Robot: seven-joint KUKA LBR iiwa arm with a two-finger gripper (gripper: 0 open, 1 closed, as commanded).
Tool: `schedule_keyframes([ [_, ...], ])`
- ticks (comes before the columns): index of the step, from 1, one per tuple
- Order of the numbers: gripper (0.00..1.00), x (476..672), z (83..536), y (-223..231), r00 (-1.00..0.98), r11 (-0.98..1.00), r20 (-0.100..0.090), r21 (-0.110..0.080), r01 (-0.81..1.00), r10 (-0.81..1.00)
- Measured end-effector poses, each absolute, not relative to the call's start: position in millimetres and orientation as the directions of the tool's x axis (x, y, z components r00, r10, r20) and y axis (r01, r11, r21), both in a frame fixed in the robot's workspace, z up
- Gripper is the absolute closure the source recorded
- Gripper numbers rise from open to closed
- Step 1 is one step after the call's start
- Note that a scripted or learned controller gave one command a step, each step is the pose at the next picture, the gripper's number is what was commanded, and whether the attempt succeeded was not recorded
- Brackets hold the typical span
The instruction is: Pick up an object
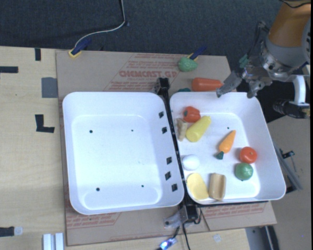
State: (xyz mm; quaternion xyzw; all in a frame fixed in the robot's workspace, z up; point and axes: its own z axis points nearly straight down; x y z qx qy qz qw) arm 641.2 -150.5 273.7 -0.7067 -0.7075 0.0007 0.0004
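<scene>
Hovered, fingers (225, 87) spread wide and empty, at upper right; carrot (227, 141) probably light, stiff, slick, best pinched mid-body.

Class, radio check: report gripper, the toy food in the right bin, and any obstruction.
Two-finger gripper open, above right white bin's far rim, holding nothing. Orange plastic carrot and yellow corn cob untouched in the bin. Nothing blocking.

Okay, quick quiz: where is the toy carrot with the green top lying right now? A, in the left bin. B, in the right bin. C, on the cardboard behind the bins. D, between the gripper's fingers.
B: the carrot lies in the right bin, between the yellow corn and the red tomato.
</scene>
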Motion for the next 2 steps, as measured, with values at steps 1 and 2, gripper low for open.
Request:
schedule_keyframes([
  [1,0.00,647.2,211.4,-70.2,-0.007,0.007,0.002,-0.006,1.000,1.000],
  [2,1.00,647.7,224.9,-73.9,-0.003,0.003,0.001,-0.002,1.000,1.000],
])
